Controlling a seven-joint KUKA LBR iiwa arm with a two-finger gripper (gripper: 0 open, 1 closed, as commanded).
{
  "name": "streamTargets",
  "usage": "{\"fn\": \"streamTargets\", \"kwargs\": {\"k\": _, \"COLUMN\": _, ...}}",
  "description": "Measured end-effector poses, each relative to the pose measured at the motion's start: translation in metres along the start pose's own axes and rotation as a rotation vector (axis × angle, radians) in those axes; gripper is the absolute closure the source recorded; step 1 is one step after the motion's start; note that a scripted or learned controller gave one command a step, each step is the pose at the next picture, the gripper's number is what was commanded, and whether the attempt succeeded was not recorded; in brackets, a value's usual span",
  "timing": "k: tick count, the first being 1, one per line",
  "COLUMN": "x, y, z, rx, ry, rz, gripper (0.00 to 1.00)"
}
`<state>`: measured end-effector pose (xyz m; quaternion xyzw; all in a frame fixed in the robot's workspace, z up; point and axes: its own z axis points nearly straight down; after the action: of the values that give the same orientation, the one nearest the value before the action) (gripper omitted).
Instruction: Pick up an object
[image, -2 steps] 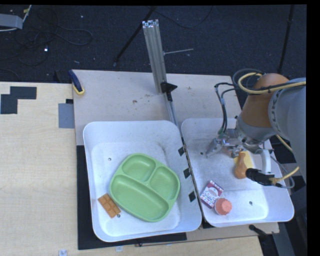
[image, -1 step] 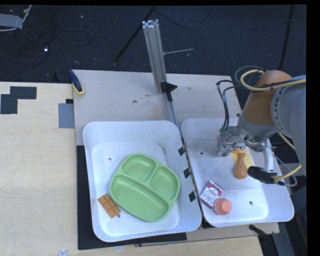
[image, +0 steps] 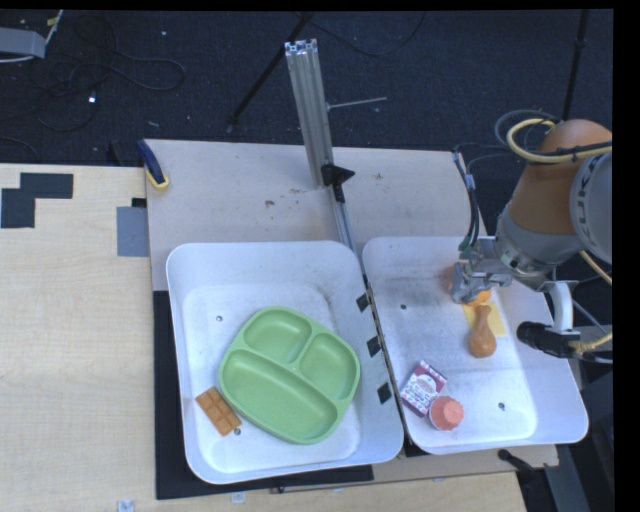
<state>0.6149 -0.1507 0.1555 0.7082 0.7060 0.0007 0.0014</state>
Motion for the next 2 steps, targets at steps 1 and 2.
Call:
{"fn": "streamTargets", "kwargs": {"k": 1, "x": -0.0040, "y": 0.0065, "z": -0.0449, "rx": 0.000, "ry": 0.000, "rz": -0.004, "gripper": 1.00}}
{"fn": "streamTargets", "kwargs": {"k": 2, "x": -0.0042, "y": 0.0066, "z": -0.0475, "rx": 0.004, "ry": 0.001, "rz": -0.005, "gripper": 1.00}}
